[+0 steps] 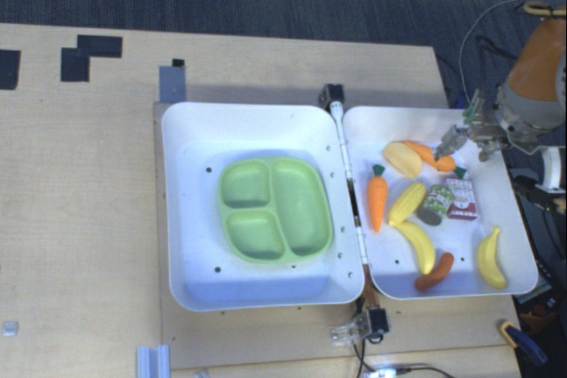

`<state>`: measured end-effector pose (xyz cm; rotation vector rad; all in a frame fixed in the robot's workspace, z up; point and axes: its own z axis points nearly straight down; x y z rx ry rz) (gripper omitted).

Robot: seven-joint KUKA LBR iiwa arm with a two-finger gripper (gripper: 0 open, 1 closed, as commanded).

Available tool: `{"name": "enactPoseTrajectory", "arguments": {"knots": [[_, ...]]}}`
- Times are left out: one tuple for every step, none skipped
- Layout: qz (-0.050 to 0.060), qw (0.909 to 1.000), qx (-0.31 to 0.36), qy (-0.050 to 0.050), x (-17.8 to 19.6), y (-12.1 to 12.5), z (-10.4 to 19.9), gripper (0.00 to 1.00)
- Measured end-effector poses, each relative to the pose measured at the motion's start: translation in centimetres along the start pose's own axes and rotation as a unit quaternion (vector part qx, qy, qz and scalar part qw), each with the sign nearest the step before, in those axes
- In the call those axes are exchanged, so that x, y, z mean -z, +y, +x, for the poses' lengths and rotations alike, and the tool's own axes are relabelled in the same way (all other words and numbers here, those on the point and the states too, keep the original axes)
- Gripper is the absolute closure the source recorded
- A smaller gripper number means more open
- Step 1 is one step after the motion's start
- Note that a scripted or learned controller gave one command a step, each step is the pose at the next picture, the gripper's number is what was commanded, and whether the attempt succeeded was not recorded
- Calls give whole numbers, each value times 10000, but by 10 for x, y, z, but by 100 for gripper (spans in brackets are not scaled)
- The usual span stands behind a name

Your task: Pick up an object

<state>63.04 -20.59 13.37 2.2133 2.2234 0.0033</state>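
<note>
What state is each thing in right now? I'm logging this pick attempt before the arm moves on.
gripper: low over the right bin's far side, by the orange piece
green tray: flat in the left bin, compartments bare
carrot: lying loose
corn: lying loose
banana: lying by the right wall
sausage: lying near the front rim

Even, bright overhead light; the 2 white bins (266, 124) glare slightly bluish, shadows are soft, and the frame looks mildly blurred, perhaps low resolution.
</note>
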Motion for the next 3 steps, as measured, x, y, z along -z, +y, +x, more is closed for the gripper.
{"name": "enactPoseTrajectory", "arguments": {"knots": [[7, 10000, 10, 17, -41, -42, 2, 0], [-13, 10000, 17, 6, -30, -41, 1, 100], [-8, 10000, 7, 8, 80, -61, 69, 100]]}}
